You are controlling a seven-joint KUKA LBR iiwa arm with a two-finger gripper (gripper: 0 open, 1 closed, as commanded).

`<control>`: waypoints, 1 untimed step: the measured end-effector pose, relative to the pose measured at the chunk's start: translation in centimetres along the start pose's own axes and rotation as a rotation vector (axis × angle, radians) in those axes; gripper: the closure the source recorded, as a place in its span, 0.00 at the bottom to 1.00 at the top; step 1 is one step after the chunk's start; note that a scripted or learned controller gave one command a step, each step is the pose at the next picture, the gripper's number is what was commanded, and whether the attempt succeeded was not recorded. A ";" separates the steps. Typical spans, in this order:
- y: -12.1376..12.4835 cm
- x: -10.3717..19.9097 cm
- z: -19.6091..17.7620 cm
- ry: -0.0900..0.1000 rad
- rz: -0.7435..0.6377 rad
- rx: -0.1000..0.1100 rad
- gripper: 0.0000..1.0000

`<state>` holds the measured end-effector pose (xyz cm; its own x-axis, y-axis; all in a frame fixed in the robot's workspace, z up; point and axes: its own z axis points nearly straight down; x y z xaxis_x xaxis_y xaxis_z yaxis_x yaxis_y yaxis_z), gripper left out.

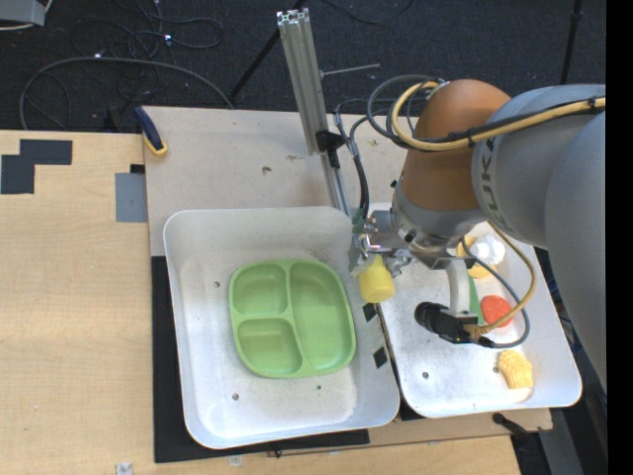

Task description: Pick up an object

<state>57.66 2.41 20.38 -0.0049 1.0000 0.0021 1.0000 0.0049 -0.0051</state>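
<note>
Reaching in from the right, arm [514,166] poses tool [376,263] over the bins' seam, pinching a yellow object [376,283]; green tray [293,318] sits left.

**Around your bench: dark floor, pale boards**

Beyond the far edge of your bench [237,156] you see a dark carpeted floor [198,8] strewn with loose black cables [89,67]. At the left lies a light wooden board [69,315] with dark rectangular cut-outs near its far edge. A paler beige panel [227,151] sits behind the bins. A slim aluminium post [305,77] rises from that panel, tilting toward the far side. A dark mat [158,364] shows along the bench's left and near edges. Light falls evenly from above, with soft shadows.
</note>
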 end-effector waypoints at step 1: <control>-1.5 5.3 -1.1 0.000 -0.001 0.000 1.00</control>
